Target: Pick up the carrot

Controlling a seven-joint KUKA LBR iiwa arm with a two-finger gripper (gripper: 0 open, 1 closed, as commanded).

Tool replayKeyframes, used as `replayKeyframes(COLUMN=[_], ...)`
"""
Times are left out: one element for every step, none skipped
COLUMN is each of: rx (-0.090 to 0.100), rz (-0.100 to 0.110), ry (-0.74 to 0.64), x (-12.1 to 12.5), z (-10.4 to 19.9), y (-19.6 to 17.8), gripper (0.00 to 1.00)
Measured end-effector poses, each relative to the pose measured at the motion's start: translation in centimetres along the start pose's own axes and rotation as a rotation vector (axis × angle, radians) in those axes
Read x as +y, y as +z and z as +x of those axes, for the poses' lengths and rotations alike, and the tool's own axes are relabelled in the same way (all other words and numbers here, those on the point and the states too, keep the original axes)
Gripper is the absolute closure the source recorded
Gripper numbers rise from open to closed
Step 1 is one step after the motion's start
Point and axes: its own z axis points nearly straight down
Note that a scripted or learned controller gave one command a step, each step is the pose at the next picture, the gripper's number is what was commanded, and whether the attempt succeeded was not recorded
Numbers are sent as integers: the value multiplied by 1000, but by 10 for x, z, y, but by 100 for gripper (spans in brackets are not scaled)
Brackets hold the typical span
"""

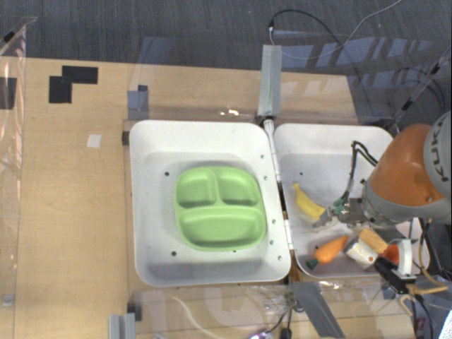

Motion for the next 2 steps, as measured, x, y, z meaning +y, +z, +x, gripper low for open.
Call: replayKeyframes(rx=[-5,-2], rz=[-2,-5], ry=[-128,-130], x=[0,3], z=[-87,-84], y=[0,-12], gripper=[0,100])
